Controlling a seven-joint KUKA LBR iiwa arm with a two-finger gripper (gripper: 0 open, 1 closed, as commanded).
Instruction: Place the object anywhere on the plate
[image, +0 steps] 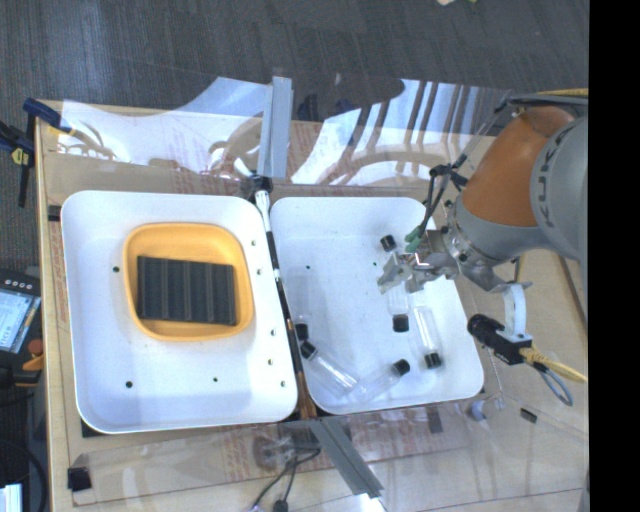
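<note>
Stage, by judgement: the pick, not the placing. End effector (412, 268) sits over the right bin (330, 225), toward its 2 o'clock part, low among clear vials; whether it is open, closed or gripping anything cannot be told, as metal parts and glare blur together there. Plate (150, 240): in the left bin (90, 300), slightly toward 11 o'clock of that bin's centre; yellow, rounded-rectangular, raised smooth rim, glossy; its well carries a dark ribbed insert (187, 290), rectangular, matte, with parallel ridges. Nothing else lies on it. Objects: several transparent vials with small black caps, cylindrical, slick-looking and hard to see against the white; one (427, 330) lies just below the end effector at its 6 o'clock, two more (335, 375) and (385, 378) rest near the bin's 6 o'clock edge, and loose black caps (387, 242) dot the floor. Which vial is the task's object cannot be told. Bins: shallow, white, smooth plastic, rounded corners, side by side on the worktop (560, 440). Next move, by judgement: secure one vial across its round body, lift clear of the bin wall, carry toward 9 o'clock, and release over the plate; a round, smooth tube may roll or slip.
</note>
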